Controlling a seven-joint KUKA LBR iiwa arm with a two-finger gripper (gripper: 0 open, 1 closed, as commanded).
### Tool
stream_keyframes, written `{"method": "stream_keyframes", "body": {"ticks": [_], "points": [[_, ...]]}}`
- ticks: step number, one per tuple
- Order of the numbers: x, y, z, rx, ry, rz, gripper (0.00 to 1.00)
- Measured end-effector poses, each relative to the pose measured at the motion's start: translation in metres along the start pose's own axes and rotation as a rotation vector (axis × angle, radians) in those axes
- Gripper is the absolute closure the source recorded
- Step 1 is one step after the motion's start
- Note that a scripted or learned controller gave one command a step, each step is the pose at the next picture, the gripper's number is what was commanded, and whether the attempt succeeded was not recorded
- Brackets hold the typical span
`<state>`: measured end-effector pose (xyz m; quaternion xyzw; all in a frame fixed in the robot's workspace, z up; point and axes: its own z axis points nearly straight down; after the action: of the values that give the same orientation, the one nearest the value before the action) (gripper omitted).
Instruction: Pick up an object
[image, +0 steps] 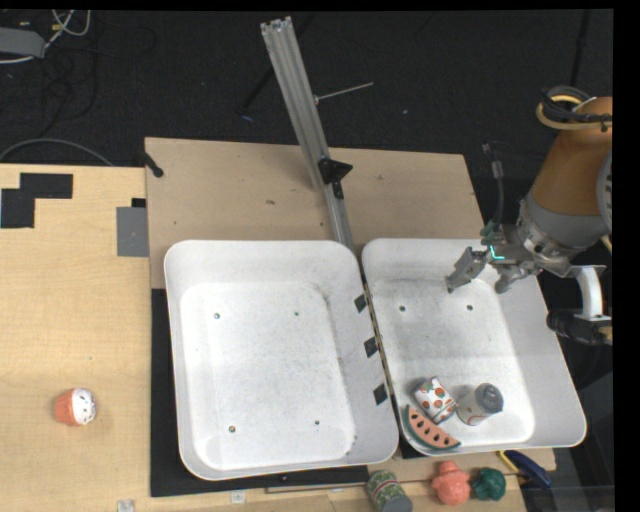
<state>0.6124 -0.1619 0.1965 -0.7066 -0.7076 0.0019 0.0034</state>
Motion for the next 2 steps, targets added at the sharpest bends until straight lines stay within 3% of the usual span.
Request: {"method": "stream_keyframes", "body": {"ticks": [1,2], "points": [[0.0,0.001,-0.003,-0.005,-0.001,-0.001,0.0],[0.007,-0.007,0.055,0.001,0.0,0.0,0.0]]}}
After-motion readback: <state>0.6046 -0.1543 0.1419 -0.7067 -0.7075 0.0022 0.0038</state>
